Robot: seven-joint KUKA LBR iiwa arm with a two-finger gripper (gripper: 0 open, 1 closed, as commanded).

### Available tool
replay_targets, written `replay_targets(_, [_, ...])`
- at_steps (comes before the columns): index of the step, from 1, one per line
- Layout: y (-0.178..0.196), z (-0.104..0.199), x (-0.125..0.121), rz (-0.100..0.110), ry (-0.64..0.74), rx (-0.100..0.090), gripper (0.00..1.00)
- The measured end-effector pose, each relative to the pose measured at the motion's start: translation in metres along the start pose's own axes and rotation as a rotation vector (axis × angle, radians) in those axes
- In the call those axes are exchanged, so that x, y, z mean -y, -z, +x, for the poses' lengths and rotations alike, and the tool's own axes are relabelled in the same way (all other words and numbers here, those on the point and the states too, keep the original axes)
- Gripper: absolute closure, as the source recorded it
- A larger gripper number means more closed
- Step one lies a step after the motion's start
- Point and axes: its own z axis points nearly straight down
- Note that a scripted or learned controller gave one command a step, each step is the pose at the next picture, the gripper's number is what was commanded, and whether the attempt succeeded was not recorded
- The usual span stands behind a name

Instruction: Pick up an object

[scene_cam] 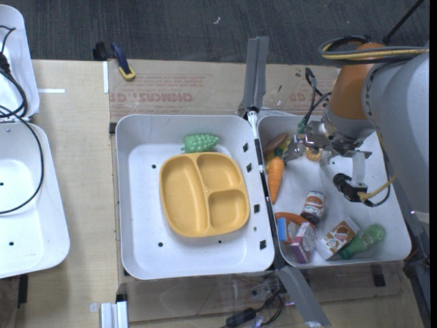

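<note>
Tabletop (75, 115): pale wood under you, with a brown cardboard sheet (177, 87) lying behind the two white bins, and dark carpet beyond.
Left bin (136, 251): it carried a yellow divided plate (203, 193) near its middle, and a green bunch of toy grapes (200, 142) touched the plate's far rim.
Right bin (392, 241): this was the crowded one (most of your candidates lay here).
Carrot (274, 176): an orange toy carrot lay along the bin's left wall, tip toward you.
Can (313, 207): a small red and white can stood near the bin's middle.
Cartons: a pink box (299, 241) and a red and white carton (336, 238) lay by the near wall, with a green bottle (363, 241) just beside them on the right.
Arm (403, 108): your grey arm reached in from the right, orange band above the wrist.
Hand (308, 144): it sat low over the far left part of the right bin, near the carrot's top; I could not tell how wide it stood, nor whether anything was between its fingers.
</note>
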Motion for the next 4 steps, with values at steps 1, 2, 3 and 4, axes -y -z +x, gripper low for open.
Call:
replay_targets(1, [0.045,-0.048,-0.030,-0.002,-0.087,0.001,0.00])
replay_targets(2, [0.001,-0.052,-0.020,0.000,-0.021,0.000,0.00])
replay_targets(3, [0.006,-0.051,-0.020,0.005,-0.017,0.002,1.00])
replay_targets(4, [0.123,-0.019,-0.028,-0.002,0.059,0.001,1.00])
